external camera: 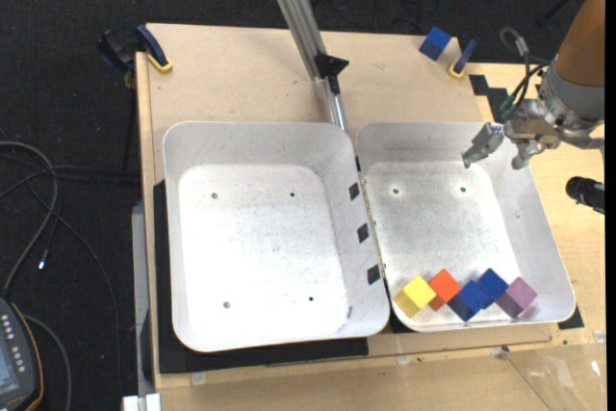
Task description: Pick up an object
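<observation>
Blocks [467, 292] clustered at right bin's [423, 207] near edge, tool [500, 149] well apart, fingers spread

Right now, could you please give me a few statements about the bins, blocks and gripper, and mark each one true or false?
1. The yellow block lies in the right bin. True.
2. The blocks sit at the far edge of their bin. False: they cluster along the near edge.
3. The gripper holds the purple block. False: nothing is between its open fingers, and it hangs over the bin's far right corner.
4. A blue block rests on the bench outside the bins. True.
5. The orange block sits in the left bin. False: it sits beside the yellow one.
</observation>
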`<state>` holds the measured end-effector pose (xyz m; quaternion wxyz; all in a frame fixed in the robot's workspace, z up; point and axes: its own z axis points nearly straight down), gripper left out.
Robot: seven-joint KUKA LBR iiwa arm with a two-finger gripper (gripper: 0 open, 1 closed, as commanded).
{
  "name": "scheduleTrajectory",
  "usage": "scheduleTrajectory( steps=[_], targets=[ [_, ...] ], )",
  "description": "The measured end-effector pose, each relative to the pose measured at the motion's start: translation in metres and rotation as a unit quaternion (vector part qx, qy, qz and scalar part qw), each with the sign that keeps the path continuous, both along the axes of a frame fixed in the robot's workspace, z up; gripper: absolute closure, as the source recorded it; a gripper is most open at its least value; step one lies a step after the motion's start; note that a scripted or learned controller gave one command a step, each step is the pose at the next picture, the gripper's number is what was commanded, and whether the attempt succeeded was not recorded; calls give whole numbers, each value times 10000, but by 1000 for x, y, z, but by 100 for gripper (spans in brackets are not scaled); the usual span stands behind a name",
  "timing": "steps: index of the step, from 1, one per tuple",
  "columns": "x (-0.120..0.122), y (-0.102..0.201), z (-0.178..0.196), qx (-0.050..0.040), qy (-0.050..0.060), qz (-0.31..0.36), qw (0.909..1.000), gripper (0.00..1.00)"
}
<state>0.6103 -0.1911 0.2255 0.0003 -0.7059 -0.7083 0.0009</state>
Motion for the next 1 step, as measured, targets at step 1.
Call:
scheduleTrajectory(
  steps=[1],
  targets=[
    [13,32,-88,13,23,10,10000,0]
  ],
)
